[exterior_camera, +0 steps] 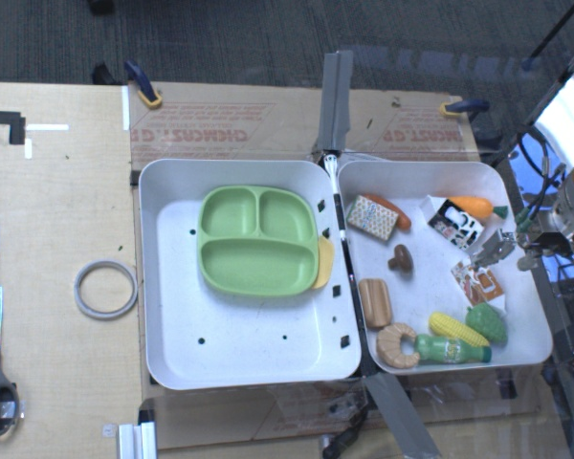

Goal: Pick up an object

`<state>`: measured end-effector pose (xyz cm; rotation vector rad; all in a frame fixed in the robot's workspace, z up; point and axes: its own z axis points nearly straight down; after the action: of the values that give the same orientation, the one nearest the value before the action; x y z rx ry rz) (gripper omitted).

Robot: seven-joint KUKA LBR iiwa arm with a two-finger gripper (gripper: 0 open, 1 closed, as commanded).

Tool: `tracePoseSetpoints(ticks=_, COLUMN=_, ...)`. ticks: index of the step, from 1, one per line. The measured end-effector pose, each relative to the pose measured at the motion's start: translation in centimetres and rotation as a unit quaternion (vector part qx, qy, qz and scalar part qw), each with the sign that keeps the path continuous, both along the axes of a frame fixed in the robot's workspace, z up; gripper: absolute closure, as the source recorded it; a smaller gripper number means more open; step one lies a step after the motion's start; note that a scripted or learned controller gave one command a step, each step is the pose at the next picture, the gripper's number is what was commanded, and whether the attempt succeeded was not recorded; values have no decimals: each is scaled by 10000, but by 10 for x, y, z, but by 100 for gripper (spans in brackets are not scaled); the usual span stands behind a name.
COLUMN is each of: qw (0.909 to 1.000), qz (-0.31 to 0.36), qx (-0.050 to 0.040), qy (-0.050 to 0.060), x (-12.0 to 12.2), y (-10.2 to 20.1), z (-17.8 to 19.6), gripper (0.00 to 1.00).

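Observation:
The right bin holds several toy foods. A speckled block lies in front of a red sausage. Beside them are a black-and-white box, an orange piece and a small brown lump. Lower down lie a bread roll, a bagel, a green bottle, a corn cob and a green vegetable. My gripper hangs at the bin's right side, just above a small printed packet and right of the box.
The left bin holds a green divided plate with a yellow piece poking out at its right edge. A grey tape ring and scissors lie on the bench at left. Clamps sit at the back.

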<state>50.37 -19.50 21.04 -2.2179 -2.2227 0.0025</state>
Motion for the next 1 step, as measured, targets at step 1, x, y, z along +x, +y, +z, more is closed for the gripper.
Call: tracePoseSetpoints(ticks=1, qw=9997, qz=-206, qx=-52, qy=-123, x=33, y=40, z=-105, gripper=0)
